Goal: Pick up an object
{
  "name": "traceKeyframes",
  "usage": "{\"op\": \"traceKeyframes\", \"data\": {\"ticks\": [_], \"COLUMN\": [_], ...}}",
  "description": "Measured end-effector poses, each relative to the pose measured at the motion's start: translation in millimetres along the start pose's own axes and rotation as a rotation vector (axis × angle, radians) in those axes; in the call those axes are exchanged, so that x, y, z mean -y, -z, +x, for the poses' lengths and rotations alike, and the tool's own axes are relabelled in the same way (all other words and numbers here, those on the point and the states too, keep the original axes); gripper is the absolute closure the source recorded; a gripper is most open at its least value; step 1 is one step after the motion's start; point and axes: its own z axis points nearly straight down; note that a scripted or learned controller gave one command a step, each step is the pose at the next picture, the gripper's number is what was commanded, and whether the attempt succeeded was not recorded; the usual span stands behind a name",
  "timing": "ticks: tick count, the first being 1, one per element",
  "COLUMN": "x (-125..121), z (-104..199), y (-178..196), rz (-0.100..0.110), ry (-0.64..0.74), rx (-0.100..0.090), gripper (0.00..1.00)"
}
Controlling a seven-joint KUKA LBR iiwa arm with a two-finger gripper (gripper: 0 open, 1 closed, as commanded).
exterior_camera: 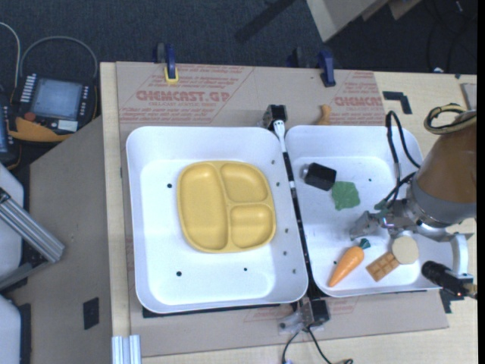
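Camera view, looking down at a slant on a desk [227,89] bearing two shallow white bins side by side. In the left bin [151,203], one yellow divided plate [226,205] with three compartments, lying flat near the middle. In the right bin [356,146], several small things: a black block [320,176] toward the upper left, a green leafy piece [346,196] just beside it and below, an orange carrot [345,266] with a teal tip lying aslant near the front wall, a brown waffle-like bar [382,265] to its right, and a pale round disc [404,250] touching or nearly touching the bar. From the right, the grey arm with its orange band [455,165] reaching over the right bin, wrist tilted down and leftward. Gripper [371,224] low over the bin floor, between the green piece and the carrot, close to the disc; fingers blurred and partly hidden, spread or closed cannot be told, nothing seen clamped between them.
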Motion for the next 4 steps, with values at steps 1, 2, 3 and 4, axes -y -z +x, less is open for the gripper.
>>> {"op": "traceKeyframes", "data": {"ticks": [1,2,3,4], "x": [0.6,-0.2,-10.7,-11.4], "z": [0.6,0.2,-1.7,-3.9], "y": [-24.0,-12.2,37.7,80.7], "rz": [-0.002,-0.007,-0.013,-0.014], "ry": [0.0,-0.001,0.002,0.002], "rx": [0.001,0.003,0.006,0.006], "gripper": [0.0,1.0,1.0,1.0]}}
